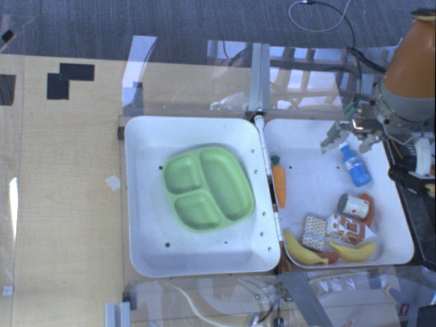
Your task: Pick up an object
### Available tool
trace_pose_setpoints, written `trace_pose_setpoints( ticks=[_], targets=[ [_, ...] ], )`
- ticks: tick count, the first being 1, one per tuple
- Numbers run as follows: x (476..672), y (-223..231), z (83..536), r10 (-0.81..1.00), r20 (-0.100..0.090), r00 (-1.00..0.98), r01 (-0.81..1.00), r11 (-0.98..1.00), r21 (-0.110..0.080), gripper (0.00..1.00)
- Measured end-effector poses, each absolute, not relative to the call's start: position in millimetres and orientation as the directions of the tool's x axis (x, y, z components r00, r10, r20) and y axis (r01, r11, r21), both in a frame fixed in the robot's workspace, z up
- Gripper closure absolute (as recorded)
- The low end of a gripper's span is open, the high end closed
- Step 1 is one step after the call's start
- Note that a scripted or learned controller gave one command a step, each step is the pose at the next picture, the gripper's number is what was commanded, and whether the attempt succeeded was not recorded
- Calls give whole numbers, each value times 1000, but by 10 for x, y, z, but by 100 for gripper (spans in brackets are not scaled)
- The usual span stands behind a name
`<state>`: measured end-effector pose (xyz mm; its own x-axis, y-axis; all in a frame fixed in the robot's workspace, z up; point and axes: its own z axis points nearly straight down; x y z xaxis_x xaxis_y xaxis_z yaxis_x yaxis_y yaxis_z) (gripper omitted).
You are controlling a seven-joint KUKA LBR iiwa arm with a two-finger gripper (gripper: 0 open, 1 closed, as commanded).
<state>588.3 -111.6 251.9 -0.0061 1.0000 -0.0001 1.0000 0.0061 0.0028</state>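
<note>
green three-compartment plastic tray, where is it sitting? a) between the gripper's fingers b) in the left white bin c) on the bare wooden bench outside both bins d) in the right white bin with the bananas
b, the green three-compartment plastic tray lies flat in the middle of the left white bin, while the orange plastic carrot and yellow plastic bananas lie in the right white bin.

Two shallow white bins (204, 131) look like smooth, slightly glossy plastic, the green three-part tray (208, 188) matt plastic, the pale bench top (61, 182) smooth wood-grain, the blue bottle (355, 168) glossy plastic.
</note>
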Motion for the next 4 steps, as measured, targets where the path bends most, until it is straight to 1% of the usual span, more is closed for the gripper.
trace_pose_setpoints(
  ticks=[1, 2, 3, 4],
  targets=[
    [5839, -1197, 2157, 989, 1, 148, 989, -148, 3, 0],
    [5857, -1186, 2273, 989, 2, 145, 989, -145, 9, 100],
    [6125, -957, 3255, 944, 1, 329, 944, -329, 6, 100],
    [6139, -946, 3370, 947, 1, 321, 947, -321, 11, 100]
  ],
)
